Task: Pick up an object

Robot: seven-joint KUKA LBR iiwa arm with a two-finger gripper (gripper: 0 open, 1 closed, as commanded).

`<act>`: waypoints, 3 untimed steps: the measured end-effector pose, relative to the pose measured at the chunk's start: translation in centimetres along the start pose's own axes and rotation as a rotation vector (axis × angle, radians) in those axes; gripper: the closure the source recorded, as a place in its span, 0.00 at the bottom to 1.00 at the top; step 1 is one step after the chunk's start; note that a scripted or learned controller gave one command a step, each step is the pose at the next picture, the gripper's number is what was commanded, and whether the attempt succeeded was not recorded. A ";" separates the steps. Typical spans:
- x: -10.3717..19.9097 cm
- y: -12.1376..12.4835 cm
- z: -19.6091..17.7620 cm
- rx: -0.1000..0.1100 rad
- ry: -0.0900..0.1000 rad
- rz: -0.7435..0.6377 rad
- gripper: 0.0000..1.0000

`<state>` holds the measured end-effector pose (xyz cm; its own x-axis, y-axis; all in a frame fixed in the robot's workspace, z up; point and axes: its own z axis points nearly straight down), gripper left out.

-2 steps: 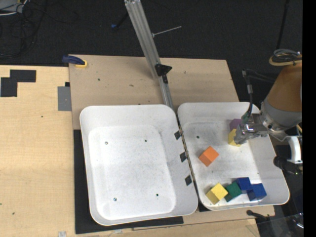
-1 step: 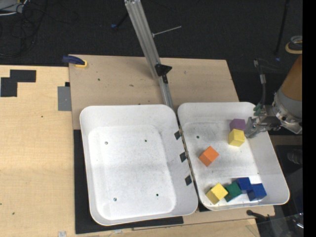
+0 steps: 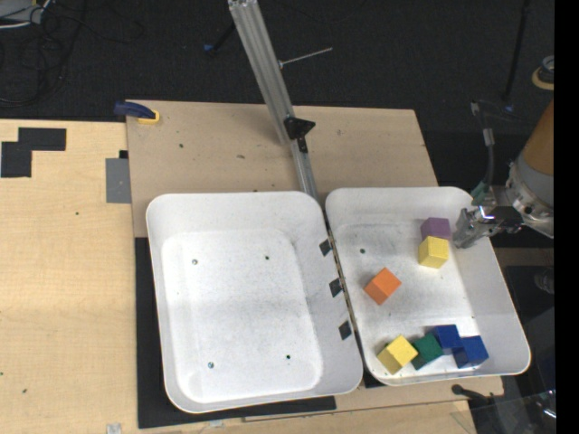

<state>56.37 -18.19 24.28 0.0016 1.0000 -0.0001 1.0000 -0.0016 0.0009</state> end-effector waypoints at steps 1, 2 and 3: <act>6.2 1.1 -0.1 0.003 0.003 -0.007 1.00; 12.2 2.3 0.9 0.006 0.003 -0.006 1.00; 17.9 3.1 2.0 0.007 0.003 -0.006 1.00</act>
<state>59.47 -0.29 22.29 -0.0046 1.0000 0.0027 1.0000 0.0046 -0.0063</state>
